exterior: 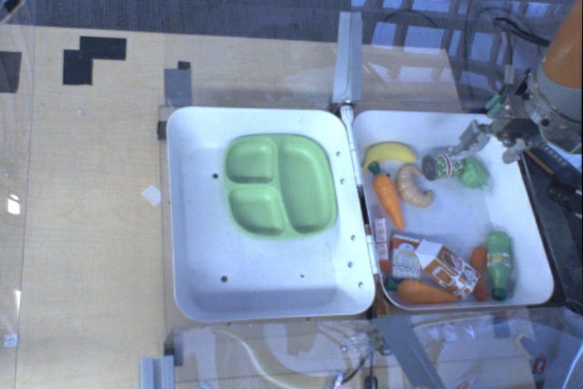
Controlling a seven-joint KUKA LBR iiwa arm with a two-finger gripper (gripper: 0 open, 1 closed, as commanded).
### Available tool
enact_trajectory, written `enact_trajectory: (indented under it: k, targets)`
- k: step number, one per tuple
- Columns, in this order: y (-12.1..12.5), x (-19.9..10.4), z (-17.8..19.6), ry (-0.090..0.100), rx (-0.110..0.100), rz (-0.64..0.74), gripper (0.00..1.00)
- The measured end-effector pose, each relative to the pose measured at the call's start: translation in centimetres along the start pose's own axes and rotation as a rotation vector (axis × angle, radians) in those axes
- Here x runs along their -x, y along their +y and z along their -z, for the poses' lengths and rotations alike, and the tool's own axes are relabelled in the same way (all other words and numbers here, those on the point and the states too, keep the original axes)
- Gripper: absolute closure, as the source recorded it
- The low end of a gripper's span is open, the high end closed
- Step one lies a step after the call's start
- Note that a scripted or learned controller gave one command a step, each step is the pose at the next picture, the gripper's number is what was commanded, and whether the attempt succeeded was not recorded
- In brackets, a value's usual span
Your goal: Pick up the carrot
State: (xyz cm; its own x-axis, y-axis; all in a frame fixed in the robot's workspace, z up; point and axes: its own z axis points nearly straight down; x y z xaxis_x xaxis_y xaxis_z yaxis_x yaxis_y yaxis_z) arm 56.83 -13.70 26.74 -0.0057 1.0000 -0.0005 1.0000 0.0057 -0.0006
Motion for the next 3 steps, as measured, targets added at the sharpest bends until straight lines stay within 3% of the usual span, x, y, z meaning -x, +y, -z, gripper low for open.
enact_trajectory:
  k: [1, 2, 3]
  targets:
    - [1.6, -5.0, -15.4, 0.001, 0.000, 0.048, 0.00]
    - [1.6, -4.8, -17.9, 0.000, 0.013, 0.056, 0.00]
    - [2.0, -4.9, -16.8, -0.001, 0.021, 0.057, 1.00]
